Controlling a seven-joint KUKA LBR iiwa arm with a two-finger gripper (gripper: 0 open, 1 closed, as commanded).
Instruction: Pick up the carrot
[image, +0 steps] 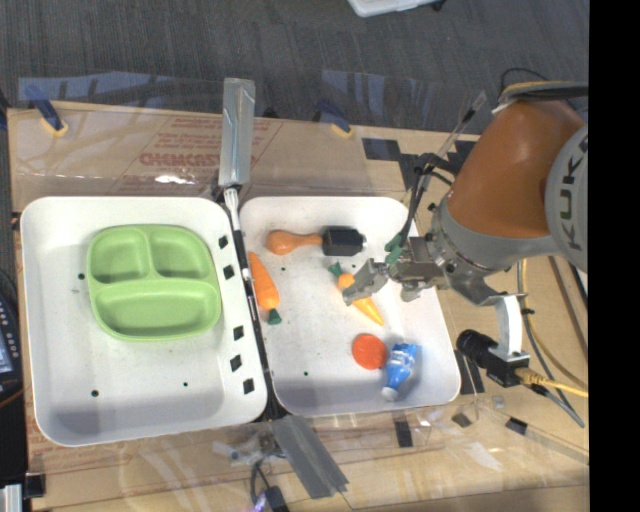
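Two carrots lie in the right bin. A long orange carrot with a green stub at its near end rests along the bin's left wall. A shorter carrot with a green top lies in the middle of the bin, pointing to the near right. My gripper is low over the middle of this shorter carrot and hides part of it. Whether the carrot is held cannot be made out.
An orange gourd-shaped toy with a black block at its end lies at the back of the right bin. An orange ball and a blue bottle sit near the front. The left bin holds a green divided plate.
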